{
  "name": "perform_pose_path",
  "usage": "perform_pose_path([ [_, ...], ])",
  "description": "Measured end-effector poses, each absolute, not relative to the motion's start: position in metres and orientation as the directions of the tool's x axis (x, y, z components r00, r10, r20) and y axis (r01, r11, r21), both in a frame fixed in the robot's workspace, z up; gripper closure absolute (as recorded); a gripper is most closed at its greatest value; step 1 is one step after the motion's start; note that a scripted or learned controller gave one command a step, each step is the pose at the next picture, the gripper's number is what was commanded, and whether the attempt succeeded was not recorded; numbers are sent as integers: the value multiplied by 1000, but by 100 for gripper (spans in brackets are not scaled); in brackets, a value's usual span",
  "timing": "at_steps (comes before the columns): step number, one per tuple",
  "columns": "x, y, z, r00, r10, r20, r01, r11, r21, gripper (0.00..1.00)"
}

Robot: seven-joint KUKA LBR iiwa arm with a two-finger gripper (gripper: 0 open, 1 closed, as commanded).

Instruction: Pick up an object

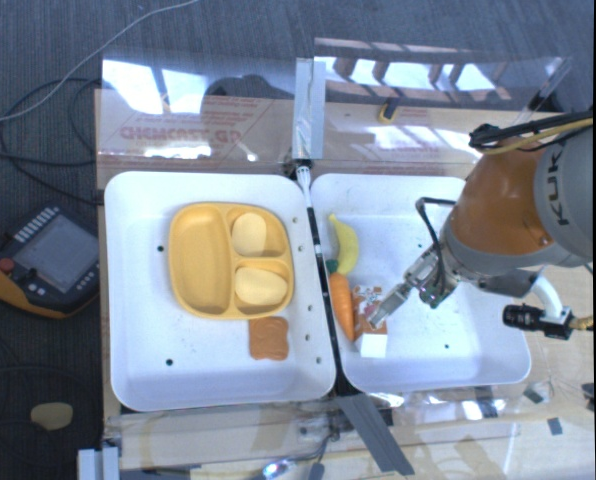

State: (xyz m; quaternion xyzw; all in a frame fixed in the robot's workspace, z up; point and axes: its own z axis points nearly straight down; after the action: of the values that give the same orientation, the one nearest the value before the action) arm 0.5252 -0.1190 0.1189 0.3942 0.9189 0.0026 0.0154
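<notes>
The grey arm with its orange band (498,208) reaches into the right bin (478,363) from the right. Its gripper (378,311) points down and left, low over a small reddish-brown packet (361,296) near the bin's left side. A white block (374,345) lies just below the gripper tip. An orange carrot (342,306) lies to the left of the packet. A yellow banana (345,246) sits above the carrot. Nothing is visibly lifted.
The left bin (138,358) holds a yellow divided tray (200,260) with two pale round items (249,234) (260,286), and a brown biscuit-like piece (269,339) below it. A ridge (321,298) divides the two bins. A teach pendant (43,258) lies on the floor at left.
</notes>
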Motion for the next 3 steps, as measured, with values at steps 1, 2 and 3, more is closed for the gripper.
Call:
perform_pose_path([
  [1,522,-87,183,-505,863,1,863,505,0,0],
  [2,517,-31,227,-743,669,-1,669,743,1,0],
  [3,524,-82,185,-532,846,1,846,532,-1,0],
])
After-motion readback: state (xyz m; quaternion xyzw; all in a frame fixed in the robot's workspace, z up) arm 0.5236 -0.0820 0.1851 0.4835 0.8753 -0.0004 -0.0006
